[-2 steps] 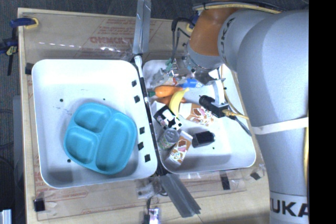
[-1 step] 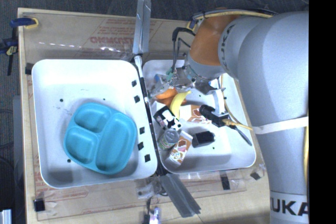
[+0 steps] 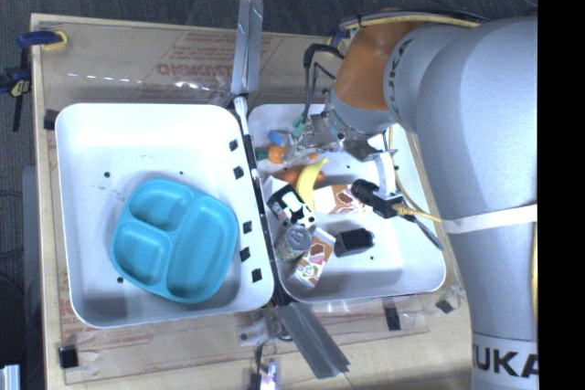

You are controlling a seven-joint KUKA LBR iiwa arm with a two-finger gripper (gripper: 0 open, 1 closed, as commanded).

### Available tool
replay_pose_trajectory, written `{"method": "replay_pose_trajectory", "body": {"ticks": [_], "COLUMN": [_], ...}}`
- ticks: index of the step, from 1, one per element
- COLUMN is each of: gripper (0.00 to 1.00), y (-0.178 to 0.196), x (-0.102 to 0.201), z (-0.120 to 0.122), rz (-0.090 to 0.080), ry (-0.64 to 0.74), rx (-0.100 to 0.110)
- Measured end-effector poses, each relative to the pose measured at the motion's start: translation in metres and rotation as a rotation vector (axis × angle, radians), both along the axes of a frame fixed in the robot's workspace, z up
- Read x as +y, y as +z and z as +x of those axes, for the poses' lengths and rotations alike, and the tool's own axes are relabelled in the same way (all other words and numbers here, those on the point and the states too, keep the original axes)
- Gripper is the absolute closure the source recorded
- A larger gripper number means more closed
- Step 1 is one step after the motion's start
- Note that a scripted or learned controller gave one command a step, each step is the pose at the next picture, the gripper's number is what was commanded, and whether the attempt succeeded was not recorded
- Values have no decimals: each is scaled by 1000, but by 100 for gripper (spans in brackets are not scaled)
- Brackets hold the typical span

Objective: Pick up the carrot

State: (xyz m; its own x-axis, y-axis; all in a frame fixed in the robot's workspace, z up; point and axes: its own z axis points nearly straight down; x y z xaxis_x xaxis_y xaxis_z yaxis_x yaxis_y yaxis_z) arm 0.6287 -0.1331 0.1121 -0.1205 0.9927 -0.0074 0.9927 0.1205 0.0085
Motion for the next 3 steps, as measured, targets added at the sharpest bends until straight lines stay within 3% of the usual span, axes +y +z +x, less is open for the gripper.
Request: {"method": "replay_pose_trajectory", "body": {"ticks": [1,2,3], "gripper": [0,0,100], "y": [0,-9,-1], "x": [0,13,16], "z": [0,-5,-5], "rz": [-1,-9,-4], "ry": [1,-1,3], "rx": [0,-2,1]}}
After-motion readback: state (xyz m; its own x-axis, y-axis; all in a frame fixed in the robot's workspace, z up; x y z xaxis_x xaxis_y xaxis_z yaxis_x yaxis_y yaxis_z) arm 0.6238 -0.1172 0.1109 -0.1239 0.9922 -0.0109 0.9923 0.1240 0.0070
